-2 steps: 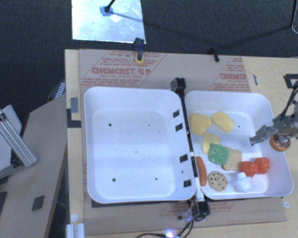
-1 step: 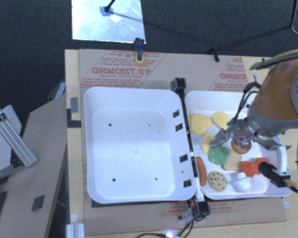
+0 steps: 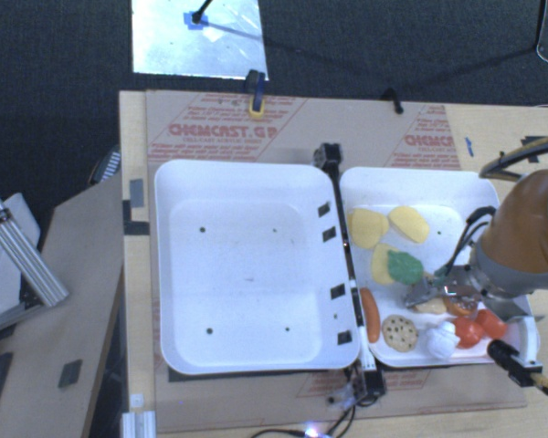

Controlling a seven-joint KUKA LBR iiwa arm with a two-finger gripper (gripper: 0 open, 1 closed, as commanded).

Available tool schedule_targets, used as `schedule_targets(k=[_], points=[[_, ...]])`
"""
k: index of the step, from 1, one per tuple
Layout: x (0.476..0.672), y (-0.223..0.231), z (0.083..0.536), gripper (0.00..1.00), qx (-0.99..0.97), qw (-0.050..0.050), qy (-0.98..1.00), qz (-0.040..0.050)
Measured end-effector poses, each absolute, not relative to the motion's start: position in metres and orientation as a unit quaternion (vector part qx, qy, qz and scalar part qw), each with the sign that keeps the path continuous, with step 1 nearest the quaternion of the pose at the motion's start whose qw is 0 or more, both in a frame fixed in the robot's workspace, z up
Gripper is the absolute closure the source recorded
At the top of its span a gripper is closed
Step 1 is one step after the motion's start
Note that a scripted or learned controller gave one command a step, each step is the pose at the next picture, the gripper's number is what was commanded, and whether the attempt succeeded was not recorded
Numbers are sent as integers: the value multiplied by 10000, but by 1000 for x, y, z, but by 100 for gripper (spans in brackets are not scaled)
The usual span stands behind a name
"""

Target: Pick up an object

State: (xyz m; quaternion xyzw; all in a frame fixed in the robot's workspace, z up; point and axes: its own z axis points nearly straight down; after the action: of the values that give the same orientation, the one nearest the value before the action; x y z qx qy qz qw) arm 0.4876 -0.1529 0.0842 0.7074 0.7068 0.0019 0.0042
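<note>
The right bin (image 3: 420, 182) holds several play-food items: two yellow pieces (image 3: 367, 227) (image 3: 408, 224), a green piece (image 3: 405, 267) lying on another yellow one, an orange carrot-like stick (image 3: 371, 312), a chocolate-chip cookie (image 3: 400, 333), a white lump (image 3: 440, 340) and a red-orange piece (image 3: 476, 328). My gripper (image 3: 424, 292) reaches in from the right and sits low in this bin, just right of and below the green piece, over a tan item. I cannot see anything clearly held between its tips.
The left bin (image 3: 247, 267) lies beside it, split off by a black-clipped divider (image 3: 340, 245). Cardboard lies under both bins. The arm's orange band (image 3: 530, 226) hangs over the right bin's right side. A cable (image 3: 466, 231) loops near the wrist.
</note>
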Motion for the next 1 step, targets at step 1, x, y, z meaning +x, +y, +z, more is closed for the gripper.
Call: schedule_targets(k=[1], points=[[492, -152, 102, 100, 7063, 94, 7078, 44]])
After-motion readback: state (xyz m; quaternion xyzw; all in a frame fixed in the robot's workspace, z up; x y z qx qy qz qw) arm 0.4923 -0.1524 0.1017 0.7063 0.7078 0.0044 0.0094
